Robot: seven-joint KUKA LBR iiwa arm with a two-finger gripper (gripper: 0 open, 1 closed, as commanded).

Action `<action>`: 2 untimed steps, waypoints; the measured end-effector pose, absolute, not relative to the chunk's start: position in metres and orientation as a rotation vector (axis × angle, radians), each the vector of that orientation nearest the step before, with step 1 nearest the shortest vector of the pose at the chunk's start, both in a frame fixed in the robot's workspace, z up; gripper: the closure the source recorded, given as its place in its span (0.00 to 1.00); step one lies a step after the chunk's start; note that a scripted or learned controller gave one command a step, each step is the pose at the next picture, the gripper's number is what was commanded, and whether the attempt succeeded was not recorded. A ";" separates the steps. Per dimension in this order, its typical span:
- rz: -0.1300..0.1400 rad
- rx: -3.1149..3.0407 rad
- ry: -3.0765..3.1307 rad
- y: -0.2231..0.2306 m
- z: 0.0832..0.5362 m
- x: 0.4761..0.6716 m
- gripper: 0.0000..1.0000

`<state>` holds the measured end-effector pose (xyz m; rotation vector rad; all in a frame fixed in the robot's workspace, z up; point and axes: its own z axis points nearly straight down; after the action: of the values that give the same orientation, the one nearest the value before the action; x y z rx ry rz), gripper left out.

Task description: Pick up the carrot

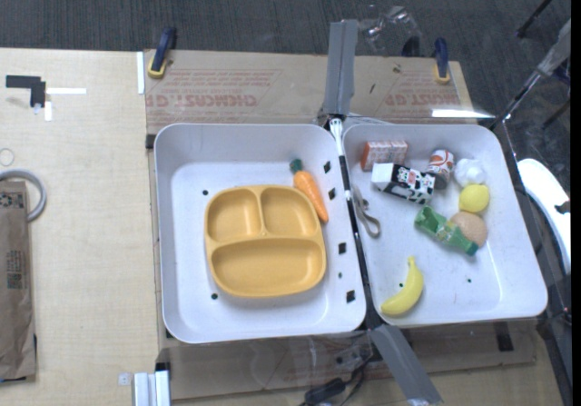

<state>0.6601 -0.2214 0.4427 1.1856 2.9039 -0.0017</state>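
Arm [543, 184] (a pale sliver) far right

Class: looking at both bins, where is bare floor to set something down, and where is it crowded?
Free: the left bin floor left of the yellow plate, and the right bin floor between banana and right wall. Crowded: the right bin's upper half; the carrot hugs the plate's right rim.

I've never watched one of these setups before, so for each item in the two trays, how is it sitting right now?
carrot: lying flat in the left bin, against the plate's right rim
yellow plate: flat, right way up
banana: lying in the right bin
milk carton: tipped on its side
lemon: resting by the right wall
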 end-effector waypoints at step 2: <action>-0.001 0.314 3.123 -0.222 0.442 0.649 0.00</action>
<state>0.6486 -0.2216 0.4423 0.3140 3.1226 -0.0005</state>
